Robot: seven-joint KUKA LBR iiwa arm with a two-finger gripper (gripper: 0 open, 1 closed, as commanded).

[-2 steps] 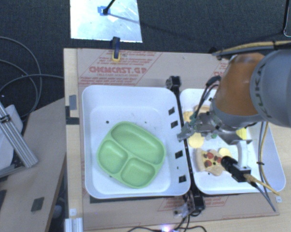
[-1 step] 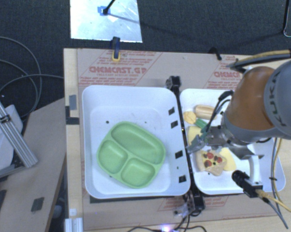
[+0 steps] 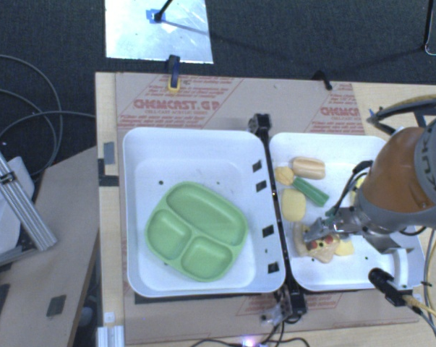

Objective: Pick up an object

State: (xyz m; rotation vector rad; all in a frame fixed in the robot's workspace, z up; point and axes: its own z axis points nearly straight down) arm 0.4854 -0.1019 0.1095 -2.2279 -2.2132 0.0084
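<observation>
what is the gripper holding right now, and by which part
It cannot be told: the gripper sits low over the pile of toy food in the right bin.

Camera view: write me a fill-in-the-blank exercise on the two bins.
1. The green divided plate lies in the ____ bin.
2. The gripper is down in the ____ bin.
3. The stick beside the bread roll is ____ in colour.

Missing words: left; right; green

High slanted view over both bins (image 3: 203, 139)
</observation>
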